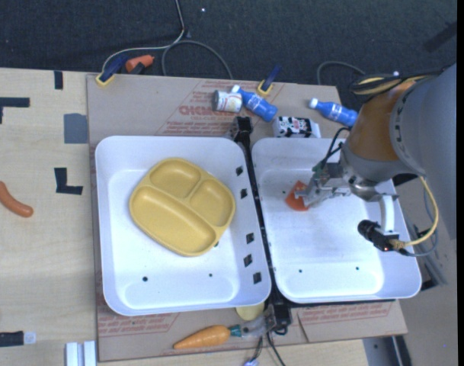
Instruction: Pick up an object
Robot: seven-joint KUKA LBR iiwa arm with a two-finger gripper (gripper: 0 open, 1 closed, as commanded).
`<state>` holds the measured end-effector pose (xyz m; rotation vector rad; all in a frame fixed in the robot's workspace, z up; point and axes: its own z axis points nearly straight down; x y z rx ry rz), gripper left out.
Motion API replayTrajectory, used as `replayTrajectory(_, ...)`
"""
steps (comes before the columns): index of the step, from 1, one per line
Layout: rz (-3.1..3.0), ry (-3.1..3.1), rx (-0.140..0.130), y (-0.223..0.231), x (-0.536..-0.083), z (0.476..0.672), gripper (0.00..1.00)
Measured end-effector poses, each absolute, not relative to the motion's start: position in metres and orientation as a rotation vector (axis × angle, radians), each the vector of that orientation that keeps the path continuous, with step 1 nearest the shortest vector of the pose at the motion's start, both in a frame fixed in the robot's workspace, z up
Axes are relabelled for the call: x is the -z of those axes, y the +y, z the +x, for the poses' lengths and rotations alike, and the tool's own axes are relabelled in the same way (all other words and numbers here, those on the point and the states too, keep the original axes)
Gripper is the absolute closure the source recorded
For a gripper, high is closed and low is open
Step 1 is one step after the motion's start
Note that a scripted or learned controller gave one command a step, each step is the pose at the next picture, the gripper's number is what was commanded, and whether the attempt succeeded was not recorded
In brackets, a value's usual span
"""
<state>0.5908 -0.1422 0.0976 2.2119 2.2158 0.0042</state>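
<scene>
A small orange-red object (pixel 296 197) lies in the right bin (pixel 331 280), near its upper left part. My gripper (pixel 317 191) is low in that bin, right beside the object on its right, and seems to touch it. The grey arm with its orange band (pixel 380 124) reaches in from the right. In the left bin (pixel 117 280) rests a yellow divided plate (pixel 182 204).
Behind the bins lie blue-and-white bottles (pixel 251 102) (pixel 334 112) and a small black-and-white item (pixel 296 127). A carrot (pixel 203 338) lies in front of the bins, a sausage (pixel 12 199) on the bench at far left. A black clip divider runs between the bins.
</scene>
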Motion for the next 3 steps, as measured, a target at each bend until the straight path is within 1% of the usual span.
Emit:
replayTrajectory(1, 2.213, 2.217, -0.003, -0.142, -0.097, 0.59, 0.0)
replayTrajectory(2, 2.214, 2.225, -0.001, -0.11, -0.086, 0.641, 0.0)
replayTrajectory(3, 2.218, 2.216, -0.006, -0.144, -0.088, 0.604, 0.0)
